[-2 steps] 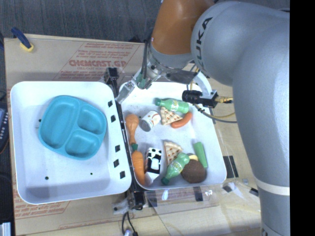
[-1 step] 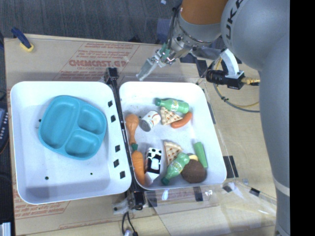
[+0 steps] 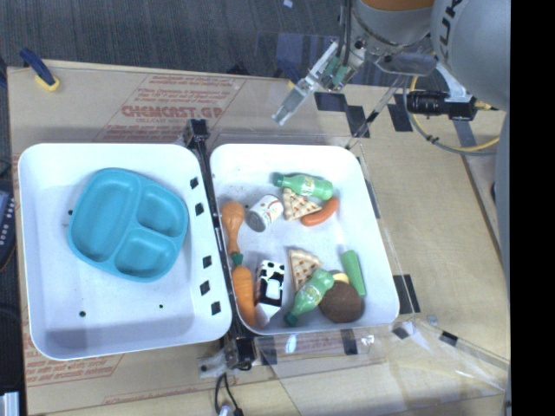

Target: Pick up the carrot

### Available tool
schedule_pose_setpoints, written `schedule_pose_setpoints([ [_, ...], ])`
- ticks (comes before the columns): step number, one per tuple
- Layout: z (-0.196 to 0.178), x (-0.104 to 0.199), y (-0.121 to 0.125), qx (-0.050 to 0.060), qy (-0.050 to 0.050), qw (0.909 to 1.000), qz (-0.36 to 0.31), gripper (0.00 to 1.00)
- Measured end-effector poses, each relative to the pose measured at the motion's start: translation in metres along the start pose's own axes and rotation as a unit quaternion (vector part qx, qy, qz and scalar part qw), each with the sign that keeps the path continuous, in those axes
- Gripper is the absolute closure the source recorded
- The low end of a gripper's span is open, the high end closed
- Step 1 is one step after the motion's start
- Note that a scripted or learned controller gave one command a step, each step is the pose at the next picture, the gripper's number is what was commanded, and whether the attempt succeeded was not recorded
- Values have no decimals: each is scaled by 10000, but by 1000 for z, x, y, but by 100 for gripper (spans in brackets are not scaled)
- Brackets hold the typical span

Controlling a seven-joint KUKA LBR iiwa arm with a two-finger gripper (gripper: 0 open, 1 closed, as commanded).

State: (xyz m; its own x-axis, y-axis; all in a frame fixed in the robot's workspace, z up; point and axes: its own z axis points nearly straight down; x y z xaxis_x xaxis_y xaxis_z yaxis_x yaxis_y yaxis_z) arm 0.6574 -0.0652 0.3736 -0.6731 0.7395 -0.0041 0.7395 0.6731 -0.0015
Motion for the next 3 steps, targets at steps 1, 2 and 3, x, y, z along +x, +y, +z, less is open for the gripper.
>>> schedule_pose_setpoints([
  [1,-40,-28,-29,-8,-4,9965,-832,0],
  [2,-92,-72,-79,-5,-6,9901,-1406,0],
  [3,-65,-101,-103,-7,31,9767,-2147,0],
])
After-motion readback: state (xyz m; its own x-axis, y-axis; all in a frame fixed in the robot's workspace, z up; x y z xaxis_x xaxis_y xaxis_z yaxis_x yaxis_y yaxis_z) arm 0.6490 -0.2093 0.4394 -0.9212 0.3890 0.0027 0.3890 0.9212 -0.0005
